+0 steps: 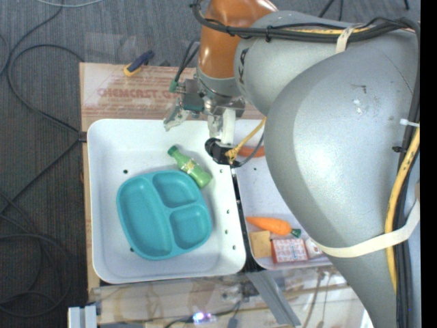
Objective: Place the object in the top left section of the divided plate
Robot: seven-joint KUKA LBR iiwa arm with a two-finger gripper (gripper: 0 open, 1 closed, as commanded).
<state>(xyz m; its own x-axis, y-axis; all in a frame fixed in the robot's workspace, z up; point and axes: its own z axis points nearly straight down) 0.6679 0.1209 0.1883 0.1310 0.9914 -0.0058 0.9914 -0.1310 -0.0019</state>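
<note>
1. Nearest to us, in the right bin (254,191), lie a carrot (270,225) and, just beside it, a printed box (291,250). They are well apart from the plate, so we think they play no part now.
2. In the left bin (108,142) sits the teal divided plate (140,224), flat, with all its sections bare. This means the placing is not yet done.
3. The green bottle (190,167) lies on its side on the bin floor, touching the far right rim of the plate. We judge it to be the object of the task, and it rests outside every section.
4. Beyond the bottle, the tool (202,112) hangs over the far edge of the left bin, near the bottle but apart from it. We see nothing in it, and we cannot tell if it is spread or pressed together. Probably it stands there to come down on the bottle.
5. Farthest, on the worktop (109,91) behind the bins, lies a small blue and yellow thing (138,61).
</note>
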